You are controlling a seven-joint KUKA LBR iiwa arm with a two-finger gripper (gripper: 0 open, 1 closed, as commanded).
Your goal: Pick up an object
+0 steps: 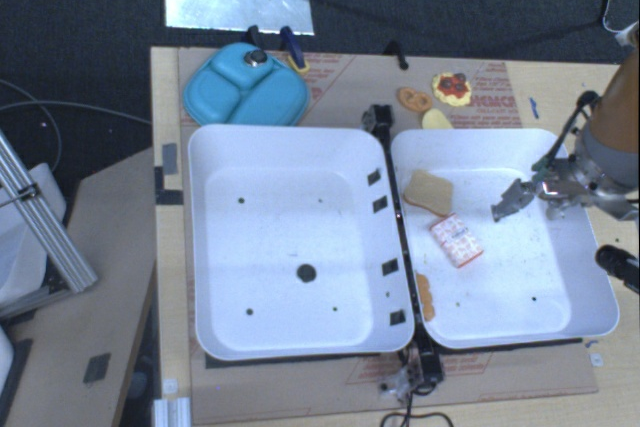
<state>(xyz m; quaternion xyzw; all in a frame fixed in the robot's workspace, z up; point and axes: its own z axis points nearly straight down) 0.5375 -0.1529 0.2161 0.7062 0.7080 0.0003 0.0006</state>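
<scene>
Gripper over right bin, nothing held; finger state unclear, cannot tell. Red-patterned packet and tan slab just left, apart. Risk: descent lands between them, closes on air or nudges packet.

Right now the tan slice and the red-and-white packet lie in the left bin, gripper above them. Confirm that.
Wrong bin. The camera view shows the tan slice and the red-and-white packet lying in the right bin, with the gripper above that bin, beside them.
</scene>
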